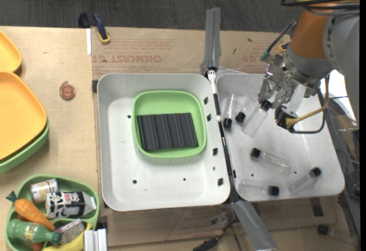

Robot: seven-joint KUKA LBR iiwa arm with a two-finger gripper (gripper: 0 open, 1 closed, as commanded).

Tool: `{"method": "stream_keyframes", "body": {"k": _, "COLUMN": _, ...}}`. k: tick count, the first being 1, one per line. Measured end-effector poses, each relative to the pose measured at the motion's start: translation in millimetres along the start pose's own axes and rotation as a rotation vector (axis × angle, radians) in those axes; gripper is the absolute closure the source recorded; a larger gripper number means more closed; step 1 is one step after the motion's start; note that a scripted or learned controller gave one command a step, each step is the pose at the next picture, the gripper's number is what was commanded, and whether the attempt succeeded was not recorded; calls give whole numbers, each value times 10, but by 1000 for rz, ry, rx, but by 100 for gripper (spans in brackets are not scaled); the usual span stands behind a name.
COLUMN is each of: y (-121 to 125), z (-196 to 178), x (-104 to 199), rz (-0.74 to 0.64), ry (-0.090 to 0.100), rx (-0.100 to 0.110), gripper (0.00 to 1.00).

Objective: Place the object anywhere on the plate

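Hovering over right bin (329,184), upper part: claw (273,95), just above a vial (255,121); whether it grips anything, cannot tell. Other vials lie scattered there. Plate (169,100) in left bin carries only a dark ridged mat. Judged: placement not yet done.

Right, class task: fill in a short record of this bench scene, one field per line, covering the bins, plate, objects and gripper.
left bin: holds a green plate
plate contents: dark ridged mat
right bin: several clear vials with black caps, lying scattered
gripper: above the right bin's upper part, near a vial
held object: cannot tell
task state: no vial on the plate
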State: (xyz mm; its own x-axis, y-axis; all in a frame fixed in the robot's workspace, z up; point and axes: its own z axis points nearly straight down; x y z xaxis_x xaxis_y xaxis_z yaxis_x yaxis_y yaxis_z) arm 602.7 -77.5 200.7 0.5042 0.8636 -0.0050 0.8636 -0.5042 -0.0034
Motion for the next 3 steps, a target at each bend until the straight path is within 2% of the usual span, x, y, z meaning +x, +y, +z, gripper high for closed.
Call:
{"method": "stream_keyframes", "body": {"k": 1, "y": -419, "z": 103, "x": 582, "rz": -262, "ry": 2, "rx": 1, "gripper": 100}}
{"method": "stream_keyframes", "body": {"k": 2, "y": -776, "z": 101, "x": 896, "rz": -320, "ry": 1, "rx": 0, "gripper": 100}}
{"method": "stream_keyframes", "body": {"k": 3, "y": -774, "z": 100, "x": 893, "rz": -319, "ry": 2, "rx": 0, "gripper": 0}}
